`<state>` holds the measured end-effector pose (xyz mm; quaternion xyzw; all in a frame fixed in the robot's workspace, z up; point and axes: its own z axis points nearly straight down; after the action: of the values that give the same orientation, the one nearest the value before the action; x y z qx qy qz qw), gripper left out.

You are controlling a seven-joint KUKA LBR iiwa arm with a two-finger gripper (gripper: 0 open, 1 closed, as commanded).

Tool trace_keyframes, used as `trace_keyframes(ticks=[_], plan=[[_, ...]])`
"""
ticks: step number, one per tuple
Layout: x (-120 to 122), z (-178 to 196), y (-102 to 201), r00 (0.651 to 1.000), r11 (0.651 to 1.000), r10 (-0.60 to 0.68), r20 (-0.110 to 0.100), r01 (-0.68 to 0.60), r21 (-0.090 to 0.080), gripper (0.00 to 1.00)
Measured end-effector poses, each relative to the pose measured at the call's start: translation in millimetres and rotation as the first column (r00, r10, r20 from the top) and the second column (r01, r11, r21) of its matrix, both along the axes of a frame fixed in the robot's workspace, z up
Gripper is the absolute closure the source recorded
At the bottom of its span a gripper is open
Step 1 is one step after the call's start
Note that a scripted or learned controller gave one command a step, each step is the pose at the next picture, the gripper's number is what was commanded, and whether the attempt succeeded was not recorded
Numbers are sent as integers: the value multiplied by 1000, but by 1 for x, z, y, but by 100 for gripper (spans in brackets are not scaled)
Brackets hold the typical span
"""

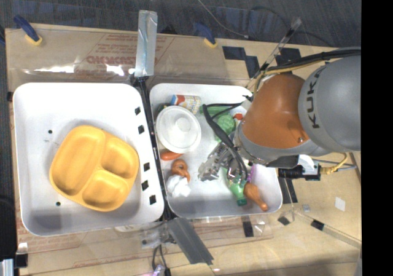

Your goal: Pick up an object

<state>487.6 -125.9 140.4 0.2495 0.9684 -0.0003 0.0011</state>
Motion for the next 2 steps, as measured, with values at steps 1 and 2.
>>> trace_keyframes(ticks=[1, 2], plan=[[79, 147, 13, 997, 997, -72, 8, 72, 0, 100], [26, 92, 47, 996, 996, -94, -7, 94, 1, 100]])
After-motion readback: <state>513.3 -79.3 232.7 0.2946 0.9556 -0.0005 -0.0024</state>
